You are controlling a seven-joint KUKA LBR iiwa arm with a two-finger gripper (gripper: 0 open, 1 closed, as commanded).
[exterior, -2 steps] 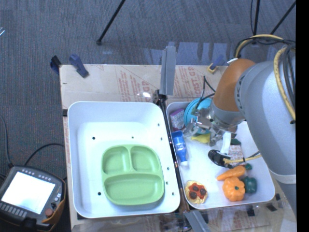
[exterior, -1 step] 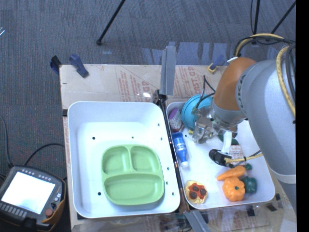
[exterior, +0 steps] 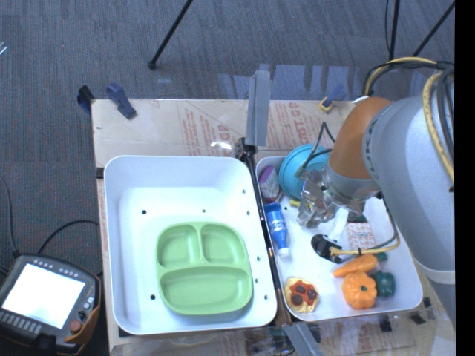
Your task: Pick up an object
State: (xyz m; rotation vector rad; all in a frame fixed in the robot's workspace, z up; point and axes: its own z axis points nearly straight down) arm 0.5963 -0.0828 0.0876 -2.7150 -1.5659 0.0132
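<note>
The claw [exterior: 315, 212] hangs low inside the right white plastic bin [exterior: 404, 269], in its upper half. From this slant it cannot be told whether the claw is released or clenched, and nothing can be seen gripped in it.

The things to pick lie around it:
- **Up and left, just beside the claw:** a round teal-blue bowl [exterior: 292, 170], partly under the wrist.
- **Just to the left:** a small blue plastic bottle with a white cap [exterior: 277, 227], lying along the bin's left wall.
- **Further up from the bottle:** a small purple-and-white item [exterior: 269, 184], too blurred to name.
- **Just below and right:** a white card with red print [exterior: 361, 236].
- **Further below:** an orange toy carrot [exterior: 358, 265], an orange toy pumpkin [exterior: 359, 291] and a dark green toy vegetable [exterior: 384, 283], close together.
- **Below and slightly left, at the bin's near edge:** a small round toy tart with red and dark toppings [exterior: 302, 294].

Well to the left of the claw, the left white plastic bin [exterior: 185, 191] holds a light green divided plastic tray [exterior: 204, 267].

Both bins rest on a pale bench board with red printing [exterior: 171, 128]. A grey upright post [exterior: 258, 113] stands above and left of the claw, between the bins. A blue clamp [exterior: 119, 99] grips the board's far left corner.

Beyond the board is grey-blue carpet [exterior: 223, 35], crossed by thin black stand legs [exterior: 174, 24]. Far to the lower left of the claw, a handheld pendant with a bright screen [exterior: 44, 297] lies on the floor.
</note>
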